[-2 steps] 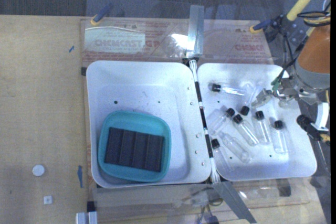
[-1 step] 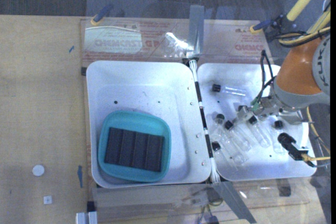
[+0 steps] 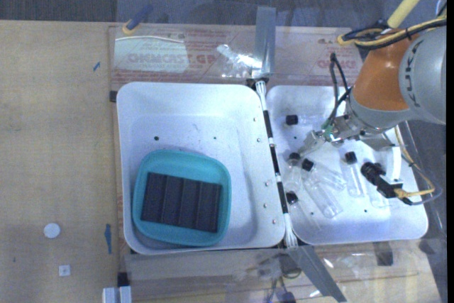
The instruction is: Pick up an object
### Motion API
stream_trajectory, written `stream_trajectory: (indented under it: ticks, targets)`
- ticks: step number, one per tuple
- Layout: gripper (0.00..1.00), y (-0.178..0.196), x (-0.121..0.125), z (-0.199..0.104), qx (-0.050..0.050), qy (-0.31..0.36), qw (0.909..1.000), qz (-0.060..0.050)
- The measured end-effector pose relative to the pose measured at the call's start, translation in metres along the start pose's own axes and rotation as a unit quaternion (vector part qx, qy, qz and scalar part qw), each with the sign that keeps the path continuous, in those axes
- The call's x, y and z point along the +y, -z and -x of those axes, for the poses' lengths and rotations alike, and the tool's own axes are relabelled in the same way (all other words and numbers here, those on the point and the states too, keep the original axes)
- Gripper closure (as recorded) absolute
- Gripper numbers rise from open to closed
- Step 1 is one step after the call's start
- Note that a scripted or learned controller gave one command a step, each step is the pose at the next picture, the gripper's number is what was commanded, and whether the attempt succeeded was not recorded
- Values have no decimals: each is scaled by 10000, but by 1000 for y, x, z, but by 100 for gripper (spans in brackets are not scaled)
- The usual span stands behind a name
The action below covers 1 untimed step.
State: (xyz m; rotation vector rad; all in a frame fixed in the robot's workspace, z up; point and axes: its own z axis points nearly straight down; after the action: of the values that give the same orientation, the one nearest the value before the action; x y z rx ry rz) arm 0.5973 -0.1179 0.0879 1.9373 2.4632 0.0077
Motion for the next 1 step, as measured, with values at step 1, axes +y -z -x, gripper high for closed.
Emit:
stream_trajectory:
  ticks: [1]
  targets:
    - [0, 138, 49, 4, 3, -108, 9999, -30]
